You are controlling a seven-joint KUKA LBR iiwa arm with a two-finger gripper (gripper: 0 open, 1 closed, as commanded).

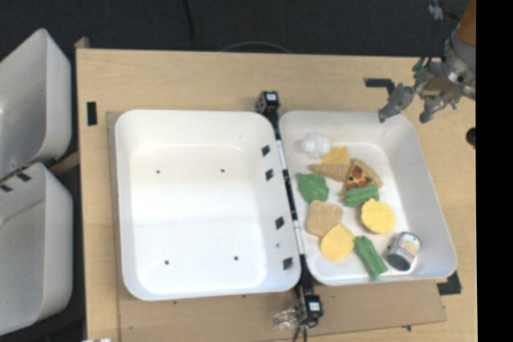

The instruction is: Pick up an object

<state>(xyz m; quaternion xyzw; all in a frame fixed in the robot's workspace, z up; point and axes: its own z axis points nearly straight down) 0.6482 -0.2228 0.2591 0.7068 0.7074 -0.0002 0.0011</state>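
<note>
**Gripper above the right bin's far corner, toys crowded below**

While the gripper (409,105) hangs over the bench (192,76) just past the far right corner of the right bin (425,172), its two fingers are spread apart with nothing between them. The nearer finger tip sits at the bin's far rim; the other is just outside the right edge.

All the objects lie in the right bin, packed toward its middle and near side. A white ball (315,144) rests near the far left corner, close to the divider. Just beside it is a yellow wedge (337,155), touching a tan slice (329,170). A pizza slice (361,174) lies next to these, with a green piece (362,195) at its near edge. A green leaf (312,187) sits close to the left wall. Nearer still, a tan toast (323,217) overlaps a yellow chip (337,243), and a yellow disc (377,216) lies toward the right wall. A green pickle (369,257) and a silver can (402,251) lie side by side along the near rim, the can on its side toward the near right corner.

The pieces touch or overlap one another. The left bin (128,196) shows its bare white floor. Black clips (268,101) sit at both ends of the seam between the bins.
</note>
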